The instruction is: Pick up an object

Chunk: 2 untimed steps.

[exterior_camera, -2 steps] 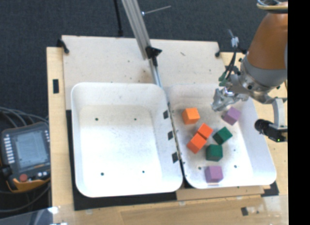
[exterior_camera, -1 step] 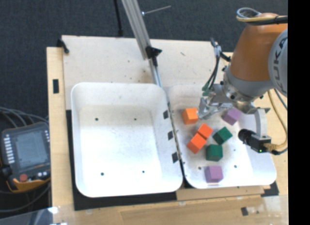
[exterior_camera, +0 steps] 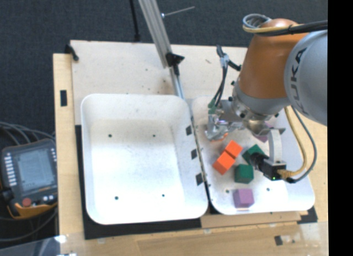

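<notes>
Gripper (exterior_camera: 216, 129) low in the right bin (exterior_camera: 300, 197), near its left wall; finger state cannot be told, wrist hides them; orange block (exterior_camera: 228, 156) lies just below the gripper; green block (exterior_camera: 243, 172) and purple block (exterior_camera: 242, 197) lie further below, apart.

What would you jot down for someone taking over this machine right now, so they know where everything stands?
Gripper: low in the right bin, near its upper-left part; I cannot tell if it is open or shut, and nothing is visibly held.
Things: orange block, dark green cube and purple cube lie in the right bin, below the gripper. A second green piece sits beside the orange block.
Done: no pick visible yet.
Left: grasp and lift one object.
</notes>
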Each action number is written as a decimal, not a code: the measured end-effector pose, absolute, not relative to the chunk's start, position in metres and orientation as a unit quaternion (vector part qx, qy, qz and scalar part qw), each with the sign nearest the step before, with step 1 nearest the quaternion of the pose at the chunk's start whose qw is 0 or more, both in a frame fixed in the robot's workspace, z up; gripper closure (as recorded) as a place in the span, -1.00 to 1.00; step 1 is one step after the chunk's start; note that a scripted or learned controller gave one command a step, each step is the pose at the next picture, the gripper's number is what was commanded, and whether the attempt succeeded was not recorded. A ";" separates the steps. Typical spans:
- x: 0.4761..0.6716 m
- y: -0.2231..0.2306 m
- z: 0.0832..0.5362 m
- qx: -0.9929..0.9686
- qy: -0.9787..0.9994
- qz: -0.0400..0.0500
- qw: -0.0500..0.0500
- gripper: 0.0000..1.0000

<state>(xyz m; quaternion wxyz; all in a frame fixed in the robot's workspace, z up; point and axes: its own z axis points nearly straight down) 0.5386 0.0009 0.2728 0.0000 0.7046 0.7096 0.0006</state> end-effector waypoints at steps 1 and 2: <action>0.524 0.042 0.249 0.705 0.709 0.000 -0.001 1.00; 0.518 0.083 0.236 0.705 0.709 0.000 -0.001 1.00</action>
